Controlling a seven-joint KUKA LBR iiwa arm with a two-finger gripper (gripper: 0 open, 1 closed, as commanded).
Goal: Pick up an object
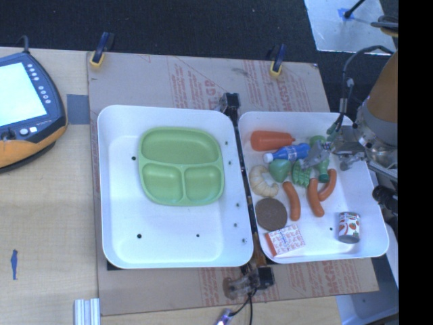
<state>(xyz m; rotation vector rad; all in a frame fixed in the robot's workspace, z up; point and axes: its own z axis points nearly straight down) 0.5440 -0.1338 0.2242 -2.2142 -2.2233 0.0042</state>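
The right bin (pixel 358 249) holds several toy foods: an orange carrot (pixel 272 140), a blue bottle (pixel 287 154), green vegetables (pixel 289 172), a pale bread roll (pixel 262 180), three sausages (pixel 293 200), a brown patty (pixel 271 214), a red-and-white packet (pixel 284 240) and a small can (pixel 348 227). My gripper (pixel 319 156) reaches in from the right and hangs low over the green pieces, beside the blue bottle's right end. Nothing can be seen held in it. It hides part of the green pieces.
The left bin (pixel 122 235) carries a green divided plate (pixel 181 166). A tablet-like pendant (pixel 27 107) lies at the bench's far left. Clamps (pixel 100 49) sit at the board's back edge, and a bracket (pixel 231 103) stands between the bins.
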